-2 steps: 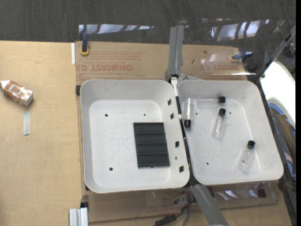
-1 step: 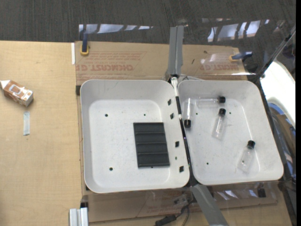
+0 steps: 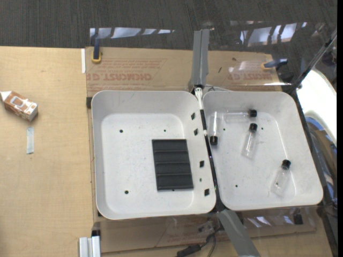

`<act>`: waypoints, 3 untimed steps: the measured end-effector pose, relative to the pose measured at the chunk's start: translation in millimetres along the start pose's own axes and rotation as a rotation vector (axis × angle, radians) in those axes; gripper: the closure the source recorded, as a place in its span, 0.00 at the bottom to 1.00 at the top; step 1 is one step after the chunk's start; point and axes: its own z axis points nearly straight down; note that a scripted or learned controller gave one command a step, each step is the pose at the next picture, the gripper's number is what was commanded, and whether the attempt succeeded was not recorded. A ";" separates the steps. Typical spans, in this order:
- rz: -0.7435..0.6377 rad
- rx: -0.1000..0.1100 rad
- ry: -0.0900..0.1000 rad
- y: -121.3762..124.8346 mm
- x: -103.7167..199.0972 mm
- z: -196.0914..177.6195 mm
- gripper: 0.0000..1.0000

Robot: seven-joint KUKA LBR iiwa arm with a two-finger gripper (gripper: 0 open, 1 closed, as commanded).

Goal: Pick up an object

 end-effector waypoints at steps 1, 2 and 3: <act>-0.002 0.002 -0.001 1.6 -0.7 -6.7 1.00; -0.002 0.003 -0.001 1.7 -0.5 -6.7 0.00; -0.004 0.005 -0.002 3.4 -1.1 -13.5 1.00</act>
